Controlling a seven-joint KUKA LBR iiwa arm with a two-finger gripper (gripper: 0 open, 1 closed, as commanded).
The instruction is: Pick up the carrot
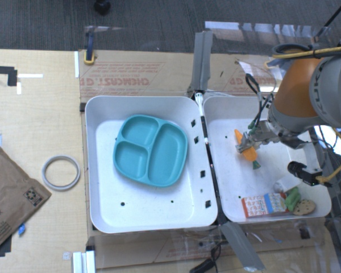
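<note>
The carrot (pixel 250 154) is small and orange with a green tip. It lies slantwise in the upper middle of the right bin (pixel 227 203). My gripper (pixel 245 145) comes down from the right, right over the carrot's middle. Its fingers are shut on the carrot, with orange showing on both sides of them. The middle of the carrot is hidden by the gripper. I cannot tell whether the carrot is off the bin floor.
A teal divided plate (pixel 150 151) lies in the left bin (pixel 102 209). At the right bin's front right corner lie a red and white packet (pixel 263 205), a green item (pixel 292 197) and a cookie (pixel 303 207). A tape ring (pixel 61 172) sits on the bench at left.
</note>
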